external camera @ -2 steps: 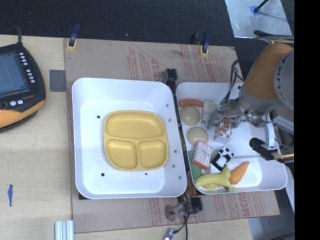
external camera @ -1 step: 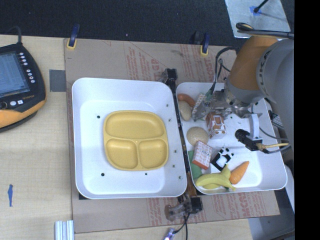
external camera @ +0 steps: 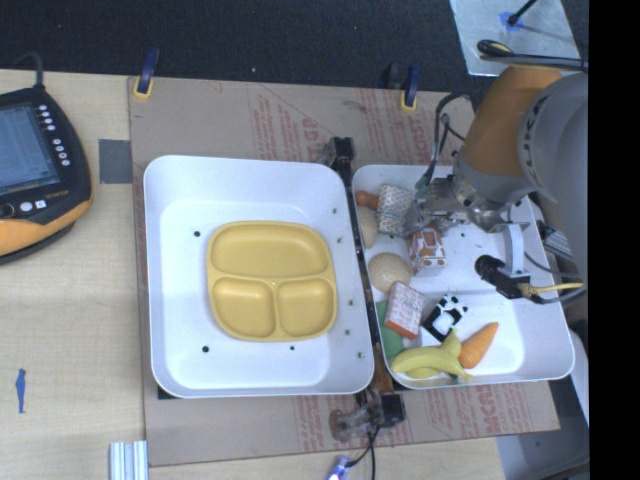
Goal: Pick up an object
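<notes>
Over the right-hand shallow white bin (external camera: 540, 363), the two-finger gripper (external camera: 432, 216), its state impossible to tell, sits low beside a red-and-white printed packet (external camera: 429, 247), where crowded neighbours could cause a glancing, failed grasp.

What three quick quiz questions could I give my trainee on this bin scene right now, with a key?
1. True or false: the yellow divided tray lies in the left bin.
2. Which lies nearest the right bin's front edge? A) banana B) red-and-white carton C) beige egg-shaped toy
3. What touches the banana's right end?

Key: 1 true. 2 A. 3 The carrot.
</notes>
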`<state>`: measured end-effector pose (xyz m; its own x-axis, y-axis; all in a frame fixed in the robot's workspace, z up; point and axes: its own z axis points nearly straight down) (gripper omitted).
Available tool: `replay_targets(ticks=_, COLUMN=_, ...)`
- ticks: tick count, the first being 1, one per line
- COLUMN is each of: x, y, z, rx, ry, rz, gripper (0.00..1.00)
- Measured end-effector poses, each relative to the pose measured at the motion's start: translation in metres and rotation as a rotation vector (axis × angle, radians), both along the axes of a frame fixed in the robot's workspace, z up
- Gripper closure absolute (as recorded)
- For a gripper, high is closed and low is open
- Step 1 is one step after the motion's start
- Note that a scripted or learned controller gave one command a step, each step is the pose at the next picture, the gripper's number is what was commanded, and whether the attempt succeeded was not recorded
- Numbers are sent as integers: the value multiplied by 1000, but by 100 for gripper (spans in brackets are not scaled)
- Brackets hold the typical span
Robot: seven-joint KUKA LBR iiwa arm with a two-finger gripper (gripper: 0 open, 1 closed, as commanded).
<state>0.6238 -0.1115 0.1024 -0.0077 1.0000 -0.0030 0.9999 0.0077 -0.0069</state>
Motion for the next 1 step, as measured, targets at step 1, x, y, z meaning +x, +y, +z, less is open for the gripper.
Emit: replay_targets(ticks=1, x=-26, y=74, z=90, rx=4, ry=-5, rz=-2, gripper=100)
